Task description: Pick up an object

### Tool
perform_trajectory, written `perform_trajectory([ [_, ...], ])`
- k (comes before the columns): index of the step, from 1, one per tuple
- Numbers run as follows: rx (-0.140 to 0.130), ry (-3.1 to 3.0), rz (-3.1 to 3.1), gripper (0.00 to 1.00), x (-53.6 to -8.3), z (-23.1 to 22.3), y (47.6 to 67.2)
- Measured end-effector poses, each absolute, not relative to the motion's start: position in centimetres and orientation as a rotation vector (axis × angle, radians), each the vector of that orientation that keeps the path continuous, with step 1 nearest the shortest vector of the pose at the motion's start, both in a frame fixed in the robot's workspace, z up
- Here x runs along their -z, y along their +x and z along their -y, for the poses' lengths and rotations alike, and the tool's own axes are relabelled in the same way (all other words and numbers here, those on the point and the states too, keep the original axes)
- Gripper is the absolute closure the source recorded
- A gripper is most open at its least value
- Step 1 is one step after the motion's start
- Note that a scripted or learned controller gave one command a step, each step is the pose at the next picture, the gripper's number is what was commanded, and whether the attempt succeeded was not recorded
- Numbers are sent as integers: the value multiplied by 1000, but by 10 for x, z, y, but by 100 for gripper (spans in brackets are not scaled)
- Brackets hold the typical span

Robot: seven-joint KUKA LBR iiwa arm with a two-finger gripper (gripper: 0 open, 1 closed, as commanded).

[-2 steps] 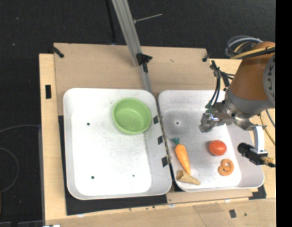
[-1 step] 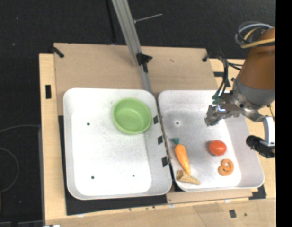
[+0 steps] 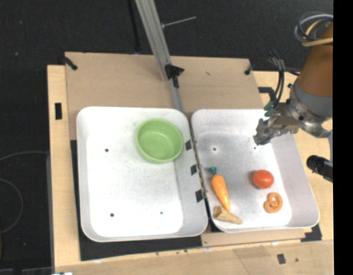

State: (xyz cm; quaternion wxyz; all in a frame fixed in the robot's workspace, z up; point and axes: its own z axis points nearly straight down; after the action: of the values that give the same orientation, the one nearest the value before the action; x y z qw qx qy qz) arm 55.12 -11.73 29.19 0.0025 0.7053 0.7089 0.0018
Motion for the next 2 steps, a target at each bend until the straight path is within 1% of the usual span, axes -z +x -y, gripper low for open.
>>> perform_trajectory([
  [1, -2, 2216, -2223, 100, -293, 73, 562],
  [2, 0, 2218, -2223, 100, -293, 26, 581],
])
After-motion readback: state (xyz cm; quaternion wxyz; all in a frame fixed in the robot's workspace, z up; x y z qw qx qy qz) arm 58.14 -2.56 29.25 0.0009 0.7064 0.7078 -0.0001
